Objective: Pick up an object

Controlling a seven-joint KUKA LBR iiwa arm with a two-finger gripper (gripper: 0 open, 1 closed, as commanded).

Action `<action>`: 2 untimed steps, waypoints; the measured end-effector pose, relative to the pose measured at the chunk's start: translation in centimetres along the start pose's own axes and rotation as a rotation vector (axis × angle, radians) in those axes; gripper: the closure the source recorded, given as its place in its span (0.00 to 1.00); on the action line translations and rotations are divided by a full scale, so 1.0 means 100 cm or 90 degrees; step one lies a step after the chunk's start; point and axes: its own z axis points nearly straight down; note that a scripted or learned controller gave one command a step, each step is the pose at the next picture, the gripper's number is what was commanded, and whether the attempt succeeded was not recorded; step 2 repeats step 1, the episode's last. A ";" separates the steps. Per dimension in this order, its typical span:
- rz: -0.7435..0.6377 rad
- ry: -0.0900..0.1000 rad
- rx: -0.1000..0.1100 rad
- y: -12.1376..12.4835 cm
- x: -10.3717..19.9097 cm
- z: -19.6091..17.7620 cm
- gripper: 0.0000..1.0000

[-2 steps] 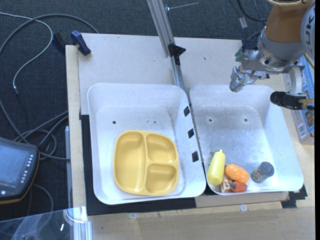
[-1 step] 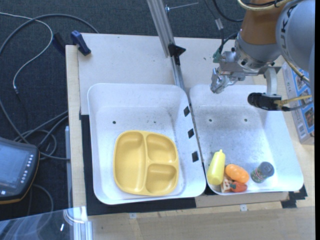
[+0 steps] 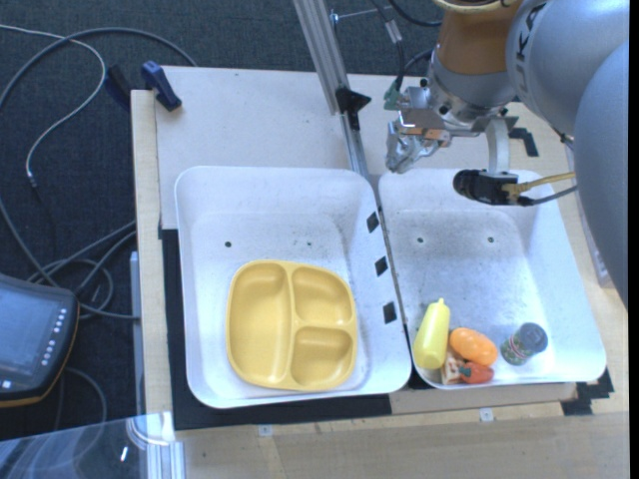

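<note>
— Any writing you can read?
— None legible. Left bin point(image 3: 200, 208) holds a yellow tray point(image 3: 292, 323). Right bin's point(image 3: 559, 267) near edge: yellow bottle point(image 3: 432, 334), orange piece point(image 3: 472, 346), small can point(image 3: 523, 342). My end effector point(image 3: 401, 156) hovers over the far rim; its opening, I cannot tell.

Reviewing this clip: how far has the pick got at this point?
Nothing looks done yet. The gripper hangs above the far rim of the right bin, with nothing visibly held. The candidate objects, a yellow bottle, an orange piece and a small can, lie together at the bin's near edge. The yellow tray sits in the left bin. Approach, grasp and lift remain.
</note>
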 end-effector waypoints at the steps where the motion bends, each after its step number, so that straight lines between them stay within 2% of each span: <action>1: 0.000 0.000 0.001 0.010 0.057 0.016 1.00; 2: 0.000 0.000 0.001 0.010 0.057 0.016 1.00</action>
